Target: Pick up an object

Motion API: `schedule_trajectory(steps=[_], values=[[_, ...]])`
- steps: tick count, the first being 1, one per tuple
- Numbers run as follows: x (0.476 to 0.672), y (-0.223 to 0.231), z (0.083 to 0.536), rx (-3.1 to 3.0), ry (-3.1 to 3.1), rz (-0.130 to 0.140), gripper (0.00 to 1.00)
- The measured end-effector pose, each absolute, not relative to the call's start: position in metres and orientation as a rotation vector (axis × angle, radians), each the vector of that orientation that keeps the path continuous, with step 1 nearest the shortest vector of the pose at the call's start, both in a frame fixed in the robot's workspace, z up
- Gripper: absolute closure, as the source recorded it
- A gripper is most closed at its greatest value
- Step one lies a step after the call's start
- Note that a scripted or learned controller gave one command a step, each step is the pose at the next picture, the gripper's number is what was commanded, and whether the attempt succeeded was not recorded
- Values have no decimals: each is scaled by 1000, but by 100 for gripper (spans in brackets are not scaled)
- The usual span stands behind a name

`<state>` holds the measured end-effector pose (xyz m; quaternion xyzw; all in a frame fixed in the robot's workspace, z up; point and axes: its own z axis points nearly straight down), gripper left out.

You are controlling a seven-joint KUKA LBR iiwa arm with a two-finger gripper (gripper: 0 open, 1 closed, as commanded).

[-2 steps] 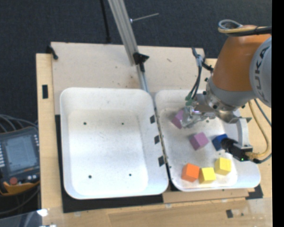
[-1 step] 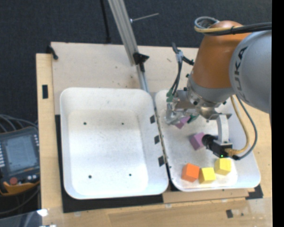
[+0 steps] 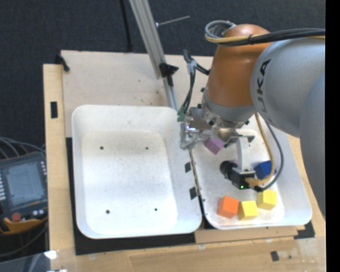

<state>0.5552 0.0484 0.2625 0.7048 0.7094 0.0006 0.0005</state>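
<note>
The gripper (image 3: pixel 207 140) hung low over the right bin (image 3: pixel 297 205), well up the view from the orange cube (image 3: pixel 228 206), and right at its tip sat a purple block (image 3: pixel 215 146). That looked like the target! Was the claw wide or clamped? Could not tell; the wrist's bulk covered too much, so no call on whether the block was gripped or merely lying under it. The step in hand read as the grasp itself, the reach done and the lift not yet proven. Two yellow cubes waited just right of the orange cube, the near one (image 3: pixel 248 209) almost touching it, the other (image 3: pixel 266 199) a little beyond, and a blue block (image 3: pixel 262 169) sat above those. The left bin (image 3: pixel 130 169) lay across the divider to the orange cube's left. Next move, by my reading, called for a firm close squarely on the purple block and then a straight rise, clear of the divider wall.
</note>
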Motion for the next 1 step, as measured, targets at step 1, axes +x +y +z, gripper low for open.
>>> schedule_trajectory(steps=[1], values=[[566,95,253,2214,2228,1,100]])
